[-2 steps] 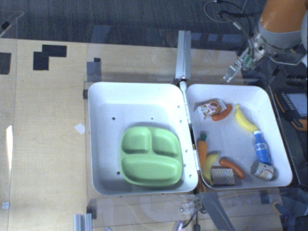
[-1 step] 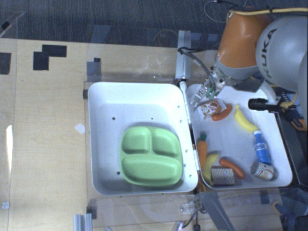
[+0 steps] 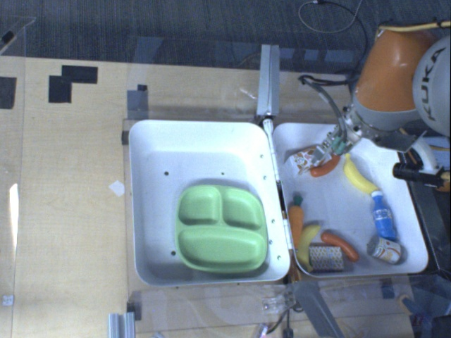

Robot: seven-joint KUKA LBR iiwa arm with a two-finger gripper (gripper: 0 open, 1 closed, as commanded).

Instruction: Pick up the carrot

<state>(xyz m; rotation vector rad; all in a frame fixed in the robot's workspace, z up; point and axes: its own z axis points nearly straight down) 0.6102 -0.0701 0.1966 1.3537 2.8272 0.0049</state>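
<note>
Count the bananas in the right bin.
2. One banana lies near the bin's upper right, beside the gripper. A second banana sits at the lower left, next to the carrot, partly hidden by a grey grater.

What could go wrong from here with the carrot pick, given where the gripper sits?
1. The gripper hovers at the right bin's far end over a red sausage-like item, away from the carrot; it may grab the wrong thing.
2. The carrot lies against the bin's left wall, so a finger could strike the wall.
3. A yellow item and a grey grater-like block crowd the carrot's near end, so they may be knocked or pinched.
</note>
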